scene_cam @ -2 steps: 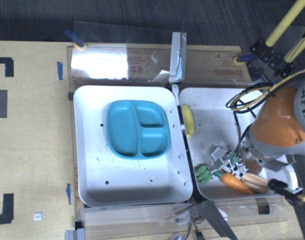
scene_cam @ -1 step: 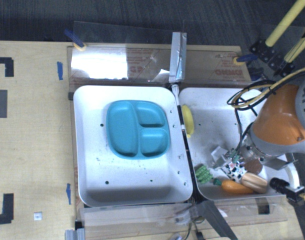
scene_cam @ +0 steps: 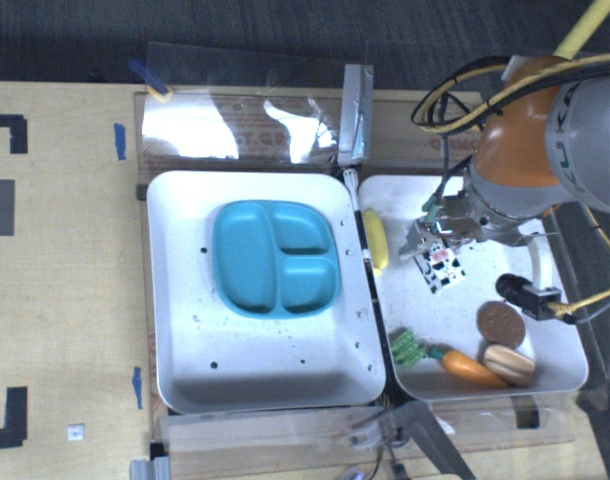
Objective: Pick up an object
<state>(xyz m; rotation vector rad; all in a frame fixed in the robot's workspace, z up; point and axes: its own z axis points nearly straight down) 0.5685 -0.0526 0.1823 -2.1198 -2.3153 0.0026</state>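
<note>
A pale plywood bench (scene_cam: 65,268) spreads under me, marked with black tape corners and short blue tape strips along its left part. Beyond its far edge the floor is dark grey carpet (scene_cam: 235,8). A clear plastic sheet (scene_cam: 245,118) lies at the back, glaring white under the lights, with a grey metal post (scene_cam: 355,113) standing where the two bins meet.

The left shallow white bin (scene_cam: 175,348) holds a turquoise plastic divided plate (scene_cam: 277,258), flat near its middle. The right shallow white bin (scene_cam: 565,363) carries the loose things. A small yellow banana-shaped toy (scene_cam: 375,240) lies against the bin's left wall. Along the near wall sit an orange toy carrot with a green leafy top (scene_cam: 455,361), a tan bread-roll-shaped toy (scene_cam: 509,361) touching the carrot's right end, and a round brown disc (scene_cam: 501,323) just behind the roll. A white block printed with black and red spots (scene_cam: 442,269) lies toward the middle of the bin.

My grey arm with its orange band (scene_cam: 520,138) reaches in from the right, cables looping above it. My two-finger gripper (scene_cam: 433,238) hangs low over the back part of the right bin, right above the spotted block and close to it, with the banana just to its left. I cannot tell how wide my fingers stand, nor whether they touch the block.
</note>
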